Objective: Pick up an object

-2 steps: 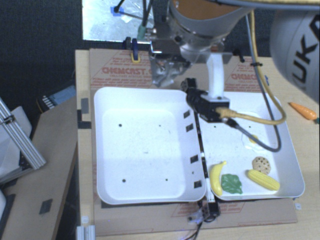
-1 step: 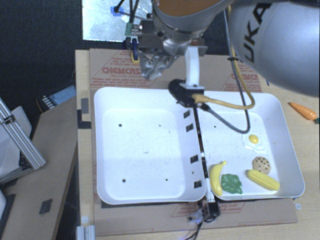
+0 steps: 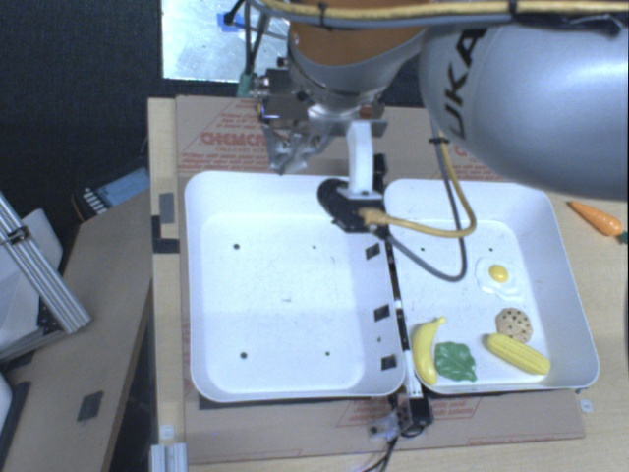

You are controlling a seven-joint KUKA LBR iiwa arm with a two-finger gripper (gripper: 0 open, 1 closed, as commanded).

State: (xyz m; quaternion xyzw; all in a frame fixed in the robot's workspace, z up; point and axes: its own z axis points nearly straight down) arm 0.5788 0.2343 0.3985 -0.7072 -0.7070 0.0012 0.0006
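The right bin (image 3: 562, 254) holds several toy foods near its front. A fried egg (image 3: 498, 274) lies right of the middle, with a round cookie (image 3: 513, 323) below it. A yellow corn cob (image 3: 518, 354) rests at the front right. A banana (image 3: 426, 352) lies by the front left wall, and a green leafy piece (image 3: 455, 361) touches it. My gripper (image 3: 288, 155) hangs above the back edge of the left bin (image 3: 201, 293), far from all these items, with nothing visibly in it.
The big grey and orange arm covers the top of the view. A yellow cable (image 3: 423, 229) and a grey cable (image 3: 454, 214) droop over the back of the right bin. An orange carrot (image 3: 598, 217) lies outside, right of that bin. Metal rails (image 3: 39, 273) stand at the left.
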